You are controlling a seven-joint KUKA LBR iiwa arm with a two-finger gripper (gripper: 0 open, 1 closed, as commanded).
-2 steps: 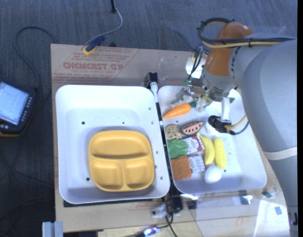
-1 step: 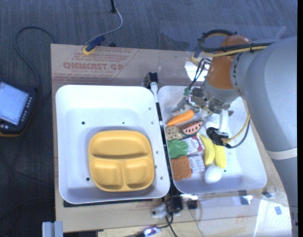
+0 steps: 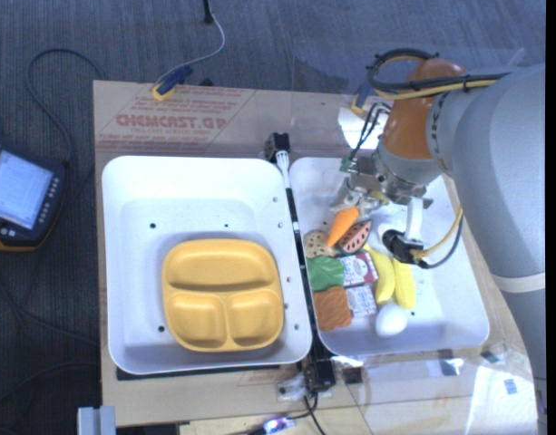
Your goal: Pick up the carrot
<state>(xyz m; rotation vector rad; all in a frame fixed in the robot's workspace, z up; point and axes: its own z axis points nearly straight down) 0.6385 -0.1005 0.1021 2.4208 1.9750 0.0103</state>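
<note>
The orange carrot [image 3: 342,226] lies tilted in the right bin [image 3: 459,320], near its upper left, with its thick end pointing up and right. My gripper [image 3: 363,203] hangs straight over that thick end, reaching down from the orange-banded wrist. The gripper's tip meets the carrot's top end. A watermelon slice [image 3: 356,236] rests against the carrot's right side.
Below the carrot the right bin holds a cookie [image 3: 315,241], a green piece [image 3: 325,274], a red-and-white packet [image 3: 357,271], a brown-orange piece [image 3: 332,308], a banana [image 3: 395,280] and a white egg [image 3: 392,321]. The left bin [image 3: 132,207] holds a yellow divided plate [image 3: 223,294].
</note>
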